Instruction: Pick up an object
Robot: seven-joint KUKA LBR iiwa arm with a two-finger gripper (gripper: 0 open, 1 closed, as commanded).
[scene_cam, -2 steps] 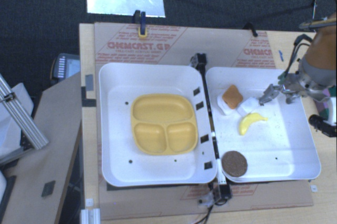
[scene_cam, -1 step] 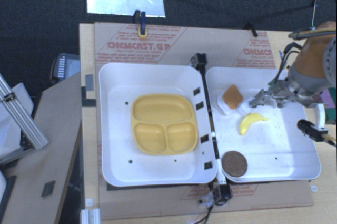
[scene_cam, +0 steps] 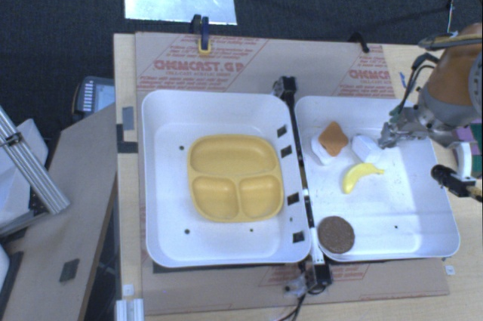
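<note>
The right bin (scene_cam: 423, 233) holds several small objects. An orange-brown block (scene_cam: 333, 137) rests against a flat white piece (scene_cam: 320, 154) near the bin's back left. Beside it to the right lies a white object (scene_cam: 364, 147), and a yellow banana (scene_cam: 362, 176) lies just in front of that. A round dark-brown disc (scene_cam: 336, 234) sits at the bin's front left corner. My gripper (scene_cam: 388, 137) hangs low at the white object's right end, behind and to the right of the banana. Nothing visibly hangs from it.
The left bin (scene_cam: 155, 161) carries a yellow divided plate (scene_cam: 232, 177) in its middle. A black divider with clips (scene_cam: 296, 161) runs between the two bins. The grey and orange arm (scene_cam: 453, 89) comes in over the right bin's back right corner.
</note>
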